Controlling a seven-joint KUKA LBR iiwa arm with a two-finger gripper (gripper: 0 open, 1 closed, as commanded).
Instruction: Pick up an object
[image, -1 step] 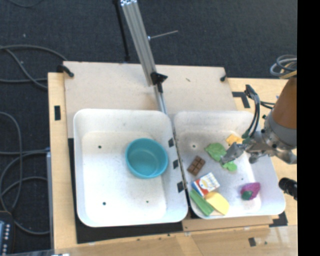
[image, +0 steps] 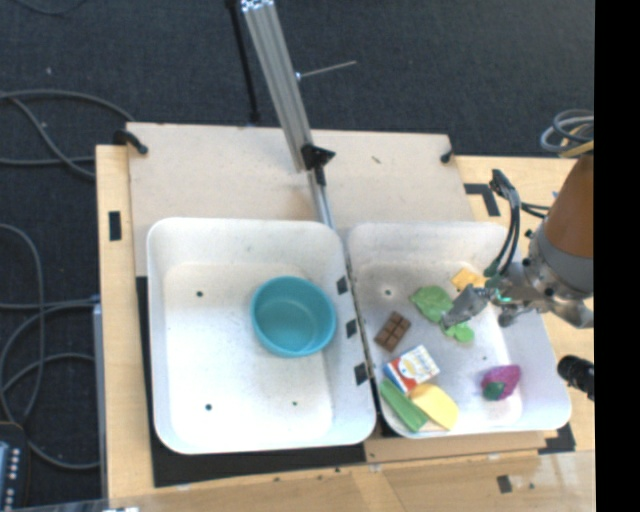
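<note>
My gripper (image: 463, 308) hangs low in the right bin (image: 530, 400), reaching in from the right below the orange band of the arm. It is just right of a light green piece (image: 431, 300) and directly above a small green bit (image: 462, 334). A yellow block (image: 465, 277) lies just behind it. I see nothing clearly held. Around it lie a brown chocolate bar (image: 394, 331), a small white carton (image: 412, 368), a purple object (image: 500, 381), a yellow wedge (image: 438, 406) and a green stick (image: 400, 405).
The left bin (image: 190, 400) holds a teal bowl (image: 292, 316) near its middle. A metal camera pole (image: 285, 90) rises from behind the seam between the bins. Cables hang beside the arm at the right.
</note>
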